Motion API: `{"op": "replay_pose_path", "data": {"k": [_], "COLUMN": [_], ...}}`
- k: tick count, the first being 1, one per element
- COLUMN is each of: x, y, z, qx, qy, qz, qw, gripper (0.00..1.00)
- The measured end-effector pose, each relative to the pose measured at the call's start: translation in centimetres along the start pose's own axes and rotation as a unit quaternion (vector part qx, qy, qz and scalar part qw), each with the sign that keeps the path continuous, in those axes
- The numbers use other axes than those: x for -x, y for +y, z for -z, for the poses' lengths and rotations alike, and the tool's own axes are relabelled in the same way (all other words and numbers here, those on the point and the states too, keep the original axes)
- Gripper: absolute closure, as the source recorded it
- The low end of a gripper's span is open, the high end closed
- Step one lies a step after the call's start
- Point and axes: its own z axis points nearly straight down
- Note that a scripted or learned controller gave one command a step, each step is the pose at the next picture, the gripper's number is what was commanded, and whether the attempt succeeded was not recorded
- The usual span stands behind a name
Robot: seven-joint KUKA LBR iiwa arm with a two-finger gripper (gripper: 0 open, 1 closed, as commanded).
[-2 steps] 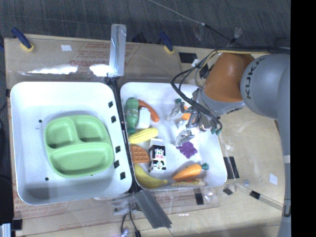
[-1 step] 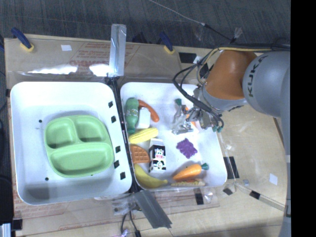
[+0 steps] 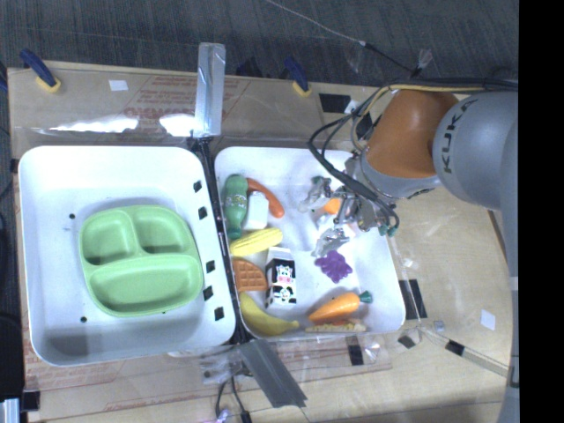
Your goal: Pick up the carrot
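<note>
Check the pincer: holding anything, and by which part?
Cannot tell. The pincer hovers over the right white bin, something small and orange beside it; the orange plastic carrot lies apart, ungrasped.

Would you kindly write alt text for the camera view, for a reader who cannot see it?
A grey robot arm reaches from the right, its gripper over the right bin, above a carrot lying near that bin's front edge among a banana, corn and purple grapes. The left bin holds a green divided plate.
</note>
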Motion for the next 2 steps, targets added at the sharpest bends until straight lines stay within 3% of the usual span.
{"op": "replay_pose_path", "data": {"k": [1,2], "x": [0.19,0.19], "y": [0.08,0.11], "z": [1.11,1.08], "qx": [-0.001,-0.001], "qy": [-0.003,-0.002], "qz": [0.003,0.003], "qw": [1.0000,1.0000], "gripper": [1.00,0.00]}}
